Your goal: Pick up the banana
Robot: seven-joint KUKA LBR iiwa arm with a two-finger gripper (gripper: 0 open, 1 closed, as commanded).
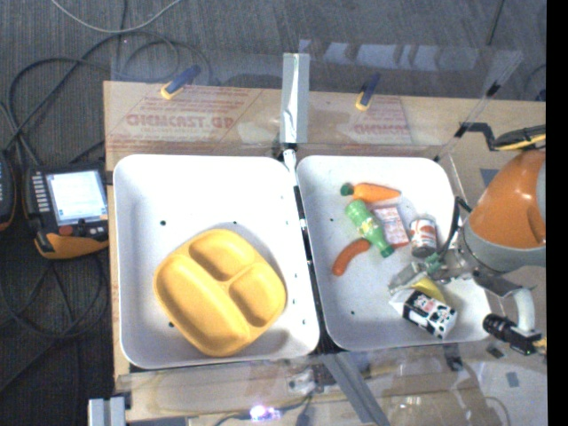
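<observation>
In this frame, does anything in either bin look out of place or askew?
Nothing looks spilled or damaged. The right bin is crowded: carrot, green bottle, sausage and small carton lie at mixed angles. The banana is mostly hidden under the gripper. The yellow tray sits skewed.

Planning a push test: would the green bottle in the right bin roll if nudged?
Probably. The green bottle lies on its side and looks round, so it may roll. The carrot and a packet sit close and might stop it.
</observation>
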